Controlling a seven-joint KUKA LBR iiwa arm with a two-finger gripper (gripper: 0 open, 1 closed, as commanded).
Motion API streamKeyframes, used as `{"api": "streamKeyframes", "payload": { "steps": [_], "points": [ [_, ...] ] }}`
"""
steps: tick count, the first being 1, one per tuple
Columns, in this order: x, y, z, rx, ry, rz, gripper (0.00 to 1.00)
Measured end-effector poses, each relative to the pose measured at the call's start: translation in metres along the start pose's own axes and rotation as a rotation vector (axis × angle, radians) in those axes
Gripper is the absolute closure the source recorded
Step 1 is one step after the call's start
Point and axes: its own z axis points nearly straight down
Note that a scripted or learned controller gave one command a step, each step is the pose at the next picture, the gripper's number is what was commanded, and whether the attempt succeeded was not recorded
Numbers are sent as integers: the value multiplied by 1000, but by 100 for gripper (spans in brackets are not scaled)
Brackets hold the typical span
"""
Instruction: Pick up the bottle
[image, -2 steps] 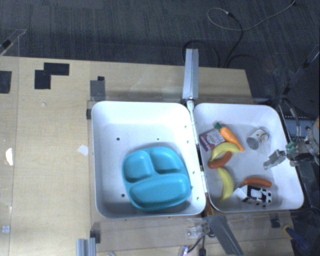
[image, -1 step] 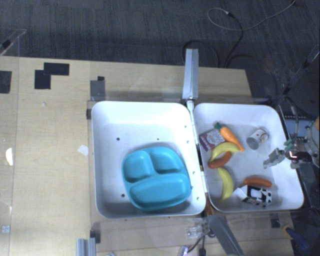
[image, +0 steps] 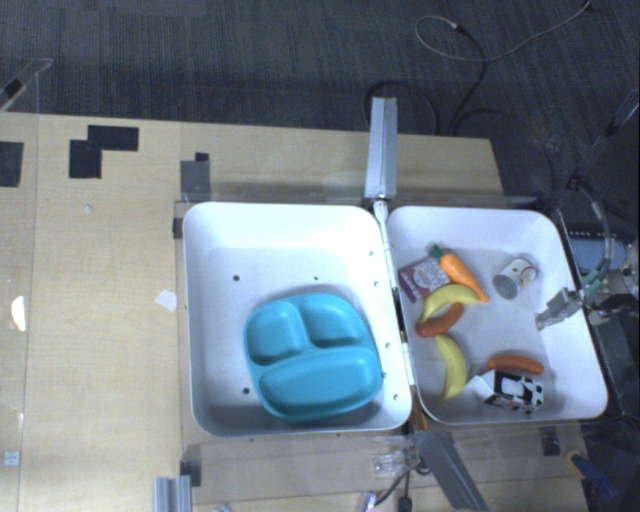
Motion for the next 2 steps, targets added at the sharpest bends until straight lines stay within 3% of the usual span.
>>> {"api": "streamKeyframes", "payload": {
  "steps": [1,2],
  "points": [
    [-1,-1,51,3,1,-36,0],
    [-1,2,39,-3,-2,-41,100]
  ]
}}
